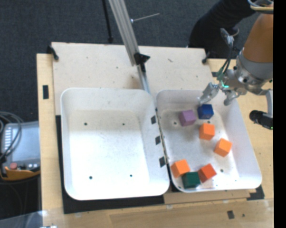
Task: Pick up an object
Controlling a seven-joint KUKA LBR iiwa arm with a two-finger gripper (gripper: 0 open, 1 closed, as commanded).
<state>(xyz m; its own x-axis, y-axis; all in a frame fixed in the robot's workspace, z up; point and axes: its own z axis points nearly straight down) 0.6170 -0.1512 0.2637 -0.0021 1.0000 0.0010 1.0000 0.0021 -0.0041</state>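
Camera view from above the bench, read from left to right. Off the bench at the far left sits a grey control box with an orange base [17,148]. The left shallow white plastic bin [76,127] lies on the pale wooden bench [95,63]. A slanted silver aluminium rail [126,30] runs down from the top to the seam between the bins. The right shallow white plastic bin [243,146] holds seven small cubes. Nearest the seam, at the front, an orange cube [181,167] sits just beside a dark green cube [191,179], which touches a red-orange cube [207,172]. Toward the back, a purple cube [186,117] stands just beside a blue cube [205,111]. Below the blue one is a second orange cube [207,131], and a third orange cube [223,147] lies further right. My two-finger gripper [218,93] hangs over the bin's back right corner, just above and right of the blue cube. My fingers are spread apart, with nothing between them. My grey arm with its orange band [259,37] reaches in from the right.
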